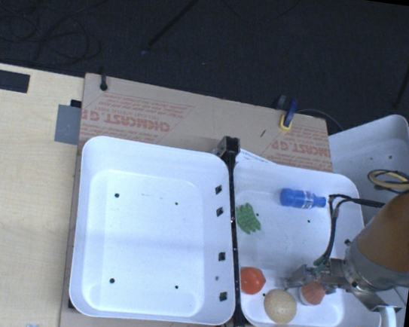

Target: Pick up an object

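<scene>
Arm [387, 243] bends low, claw [308, 283] beside reddish ball [313, 293].

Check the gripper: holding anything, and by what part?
Cannot be told. The gripper sits right at a small reddish ball in the right bin, but no grasp between the fingers is visible.

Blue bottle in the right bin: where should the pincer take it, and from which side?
Probably across the middle of the blue bottle, coming straight down. It lies on its side, long axis running left-right in the camera view, pale cap end toward the right, with bare floor of the right bin around it. Close across its narrow width.
</scene>
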Robot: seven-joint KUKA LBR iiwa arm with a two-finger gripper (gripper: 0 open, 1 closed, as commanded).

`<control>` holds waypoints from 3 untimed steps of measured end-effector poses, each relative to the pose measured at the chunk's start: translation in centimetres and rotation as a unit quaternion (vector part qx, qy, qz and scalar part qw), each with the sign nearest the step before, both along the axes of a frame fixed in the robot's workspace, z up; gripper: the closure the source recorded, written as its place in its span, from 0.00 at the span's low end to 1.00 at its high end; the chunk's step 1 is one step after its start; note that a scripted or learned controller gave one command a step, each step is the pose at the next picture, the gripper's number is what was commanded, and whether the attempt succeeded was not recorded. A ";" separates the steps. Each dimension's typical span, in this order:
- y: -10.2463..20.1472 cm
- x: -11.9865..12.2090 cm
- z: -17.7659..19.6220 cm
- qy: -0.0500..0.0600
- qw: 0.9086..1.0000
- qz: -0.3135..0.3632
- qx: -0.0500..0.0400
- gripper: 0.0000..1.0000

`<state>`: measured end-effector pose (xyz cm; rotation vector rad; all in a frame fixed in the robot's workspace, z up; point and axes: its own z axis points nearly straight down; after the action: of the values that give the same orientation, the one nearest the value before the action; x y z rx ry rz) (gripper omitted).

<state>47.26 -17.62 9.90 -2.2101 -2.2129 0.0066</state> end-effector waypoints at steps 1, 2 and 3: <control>-0.4 0.2 1.6 -0.003 1.000 -0.003 -0.002 1.00; 4.5 8.9 4.5 -0.009 1.000 0.004 -0.003 1.00; 4.1 8.4 4.2 -0.005 1.000 0.000 -0.003 0.00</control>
<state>55.70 -13.48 14.15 -2.2180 -2.2209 0.0023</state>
